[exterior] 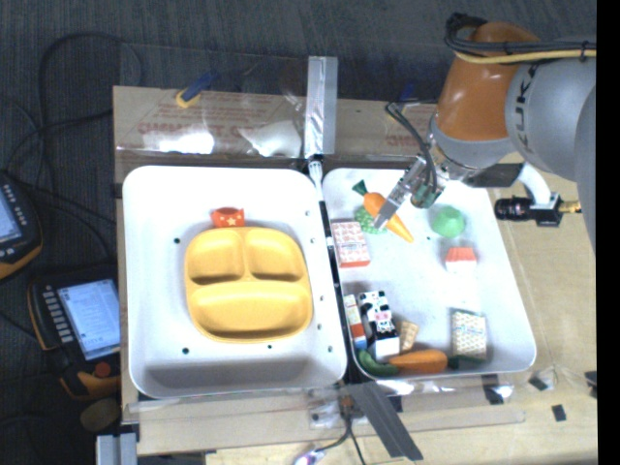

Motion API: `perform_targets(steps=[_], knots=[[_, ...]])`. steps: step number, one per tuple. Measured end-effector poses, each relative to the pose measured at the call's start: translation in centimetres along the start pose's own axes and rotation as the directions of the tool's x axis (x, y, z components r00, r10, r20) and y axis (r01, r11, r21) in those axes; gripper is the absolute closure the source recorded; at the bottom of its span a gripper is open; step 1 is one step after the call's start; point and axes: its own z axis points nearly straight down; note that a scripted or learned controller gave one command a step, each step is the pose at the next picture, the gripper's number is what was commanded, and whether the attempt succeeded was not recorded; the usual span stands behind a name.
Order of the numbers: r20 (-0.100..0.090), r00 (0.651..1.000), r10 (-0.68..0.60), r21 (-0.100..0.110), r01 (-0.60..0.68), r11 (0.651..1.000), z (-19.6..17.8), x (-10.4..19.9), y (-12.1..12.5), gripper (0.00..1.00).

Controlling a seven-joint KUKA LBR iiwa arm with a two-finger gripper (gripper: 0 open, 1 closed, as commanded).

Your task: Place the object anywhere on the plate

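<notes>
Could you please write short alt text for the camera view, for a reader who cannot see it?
Seen from above, the grey and orange arm's gripper reaches into the right bin, right at a toy carrot among scattered toy food. In the left bin sits a yellow divided plate, with a small red object touching its far rim.

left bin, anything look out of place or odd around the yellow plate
One thing: a small red object lies in the left bin against the far rim of the yellow plate, off the plate rather than on it. The plate sits flat, slightly askew to the bin walls. Nothing looks spilled or damaged.
</notes>
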Motion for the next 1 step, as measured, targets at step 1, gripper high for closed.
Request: perform_targets(steps=[1], knots=[[-0.003,1.000,-0.028,-0.003,0.028,1.000,-0.03,7.66,4.38,1.00]])
